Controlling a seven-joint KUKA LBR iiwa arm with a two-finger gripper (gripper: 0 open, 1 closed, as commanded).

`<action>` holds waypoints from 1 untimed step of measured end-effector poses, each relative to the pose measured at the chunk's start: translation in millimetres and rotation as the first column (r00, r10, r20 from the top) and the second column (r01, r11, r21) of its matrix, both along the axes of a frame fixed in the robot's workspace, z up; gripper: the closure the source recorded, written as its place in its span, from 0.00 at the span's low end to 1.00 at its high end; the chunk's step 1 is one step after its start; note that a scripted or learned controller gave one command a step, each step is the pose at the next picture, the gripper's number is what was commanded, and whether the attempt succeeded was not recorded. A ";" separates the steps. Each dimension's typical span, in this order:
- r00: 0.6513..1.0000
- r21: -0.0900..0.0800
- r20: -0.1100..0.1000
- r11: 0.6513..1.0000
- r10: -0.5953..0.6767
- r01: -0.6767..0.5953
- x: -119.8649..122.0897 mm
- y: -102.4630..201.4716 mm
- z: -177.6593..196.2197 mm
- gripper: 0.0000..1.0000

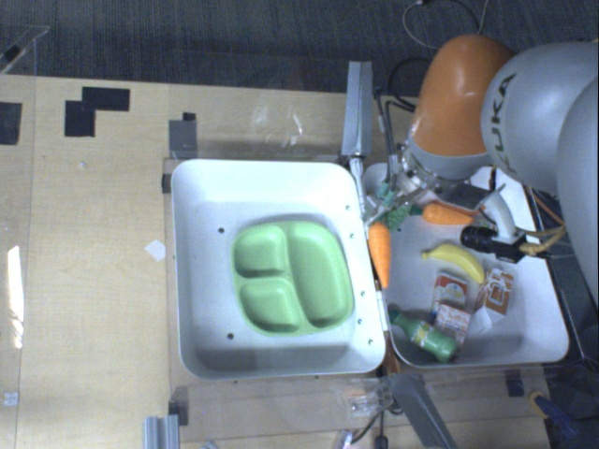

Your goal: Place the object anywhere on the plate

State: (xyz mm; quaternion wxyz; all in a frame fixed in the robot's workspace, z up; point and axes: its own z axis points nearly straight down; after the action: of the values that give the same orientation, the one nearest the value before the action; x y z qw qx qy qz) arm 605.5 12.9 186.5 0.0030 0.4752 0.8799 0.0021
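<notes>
Carrot (378, 253) is in the right bin (552, 340), lying along its left wall at frame center, not on the plate (290, 274) yet. Gripper (398, 197) sits just above the carrot's top end w/ green bits near the tips; can't tell its state, wrist blocks it. Risks, IMO: carrot is tight to the wall, so you may clip the rim or get a weak end-grab that slips over the divider. Banana (456, 260) and 2nd carrot (447, 215) are near, wrong pick possible.

End effector (401, 195) fingers hidden beneath the arm's (524, 101) wrist.
</notes>
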 end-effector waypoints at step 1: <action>1.000 0.000 0.000 1.000 0.000 0.000 0.0 0.0 0.1 0.00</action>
State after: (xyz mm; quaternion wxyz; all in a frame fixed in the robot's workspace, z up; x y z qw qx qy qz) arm 605.5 12.8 186.5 0.0030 0.4751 0.8799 0.0021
